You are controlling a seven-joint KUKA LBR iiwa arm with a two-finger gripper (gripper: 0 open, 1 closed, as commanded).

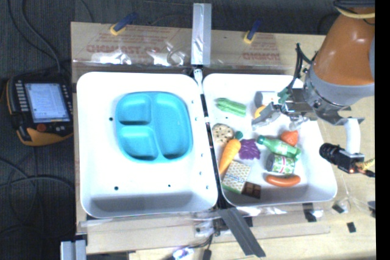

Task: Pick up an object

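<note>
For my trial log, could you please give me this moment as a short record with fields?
left bin: holds a blue divided tray
right bin: holds toy foods
named items: carrot, purple grapes, green bottle, red sausage, green pod
arm: reaches in from the right
end effector: over the upper part of the right bin, near a small yellow piece
grasp state: cannot tell

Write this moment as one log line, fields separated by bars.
gripper: over right bin, upper part | blue tray: in left bin | carrot, green bottle, sausage: lying in right bin
</note>
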